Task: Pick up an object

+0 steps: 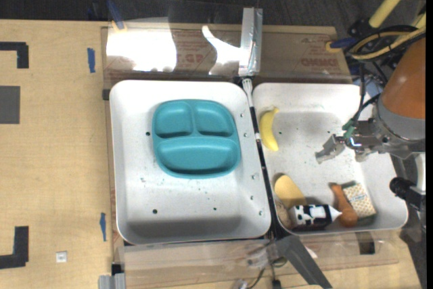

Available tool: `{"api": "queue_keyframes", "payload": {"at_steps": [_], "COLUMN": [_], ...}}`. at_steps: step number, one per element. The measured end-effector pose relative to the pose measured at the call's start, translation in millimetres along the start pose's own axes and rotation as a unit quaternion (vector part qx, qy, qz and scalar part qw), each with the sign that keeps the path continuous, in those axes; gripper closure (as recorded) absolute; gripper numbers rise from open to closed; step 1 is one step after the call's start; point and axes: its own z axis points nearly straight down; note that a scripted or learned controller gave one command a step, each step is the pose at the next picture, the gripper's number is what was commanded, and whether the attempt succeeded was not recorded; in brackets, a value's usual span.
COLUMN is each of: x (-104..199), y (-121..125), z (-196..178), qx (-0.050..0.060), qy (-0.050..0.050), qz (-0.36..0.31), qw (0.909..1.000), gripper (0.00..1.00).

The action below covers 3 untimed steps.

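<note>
At the right of the frame the hand point(333, 147) hangs over bare floor of the right bin point(304, 95), holding nothing (how far it is spread I cannot tell), with the banana point(269, 128) to its left.

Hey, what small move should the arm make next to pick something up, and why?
Probably lower the tool toward the bread slice just below it in the camera view. The tool hangs over bare floor of the right bin, while the items cluster along the near wall.
</note>
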Motion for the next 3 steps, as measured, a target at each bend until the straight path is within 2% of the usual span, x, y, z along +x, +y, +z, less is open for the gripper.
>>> {"api": "queue_keyframes", "payload": {"at_steps": [1,2,3], "x": [30.9,-25.6,19.6], "y": [16.2,71.8,39.5], "z": [101.4,102.4,101.7], "qx": [-0.005,-0.003,-0.003], "qy": [-0.001,-0.002,0.000], "qz": [-0.046,-0.002,-0.012], "qw": [0.9989,1.0000,0.9999], "gripper": [0.00,0.00,0.00]}}
